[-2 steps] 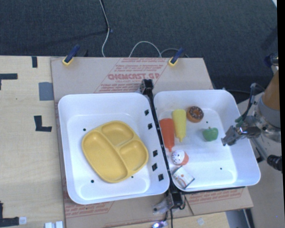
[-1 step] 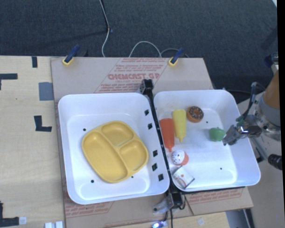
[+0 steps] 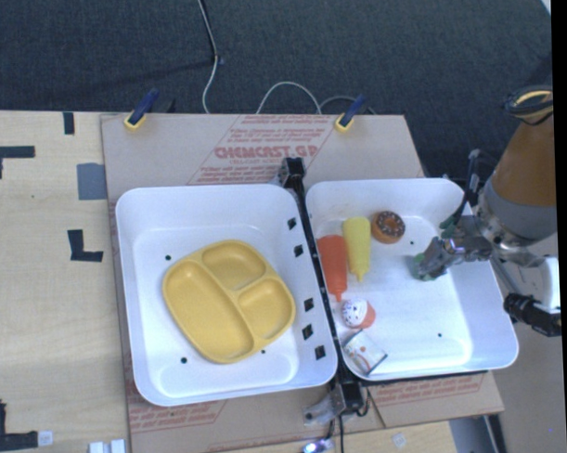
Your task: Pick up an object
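Small round brown doughnut-like toy (image 3: 388, 226) sits untouched; the grey two-finger gripper (image 3: 428, 265) hangs low just beside it, grip state unreadable.

Arm (image 3: 528, 180) cut off at right edge

Orange bottle (image 3: 333, 266) lying along the divider in right bin (image 3: 473, 349), yellow bottle (image 3: 357, 245) just beside it, brown donut (image 3: 388, 226) near the far wall, small white-and-orange toy (image 3: 357, 312) below, yellow divided plate (image 3: 228, 298) flat in left bin (image 3: 154, 383)
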`<state>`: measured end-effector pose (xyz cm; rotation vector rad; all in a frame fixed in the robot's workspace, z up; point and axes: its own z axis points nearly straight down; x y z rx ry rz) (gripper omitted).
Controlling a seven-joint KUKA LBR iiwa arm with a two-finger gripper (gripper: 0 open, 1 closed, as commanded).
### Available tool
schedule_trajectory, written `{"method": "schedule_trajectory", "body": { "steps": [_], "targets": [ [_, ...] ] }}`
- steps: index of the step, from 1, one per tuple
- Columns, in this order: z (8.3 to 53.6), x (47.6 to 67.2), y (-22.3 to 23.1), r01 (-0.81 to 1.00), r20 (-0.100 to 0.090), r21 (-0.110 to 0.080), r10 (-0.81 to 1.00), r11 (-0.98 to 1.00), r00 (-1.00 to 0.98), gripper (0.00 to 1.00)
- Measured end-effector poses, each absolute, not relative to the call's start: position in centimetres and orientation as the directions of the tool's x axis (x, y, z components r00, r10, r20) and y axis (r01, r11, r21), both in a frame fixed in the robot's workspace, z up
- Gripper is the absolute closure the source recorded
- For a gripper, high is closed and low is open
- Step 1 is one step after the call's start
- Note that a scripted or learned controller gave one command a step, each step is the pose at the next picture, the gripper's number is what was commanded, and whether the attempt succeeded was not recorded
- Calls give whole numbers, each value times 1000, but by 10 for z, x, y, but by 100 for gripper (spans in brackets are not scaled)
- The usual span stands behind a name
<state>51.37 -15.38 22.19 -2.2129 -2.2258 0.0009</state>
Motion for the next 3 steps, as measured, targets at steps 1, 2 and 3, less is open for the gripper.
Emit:
{"method": "schedule_trajectory", "body": {
  "steps": [1,2,3],
  "targets": [
    [229,544,-104,1000,2,-2,1000,7,-7,100],
    [233,565,-62,1000,2,-3,1000,6,-6,100],
    [231,599,-18,1000,1,-2,1000,6,-6,100]
  ]
}}
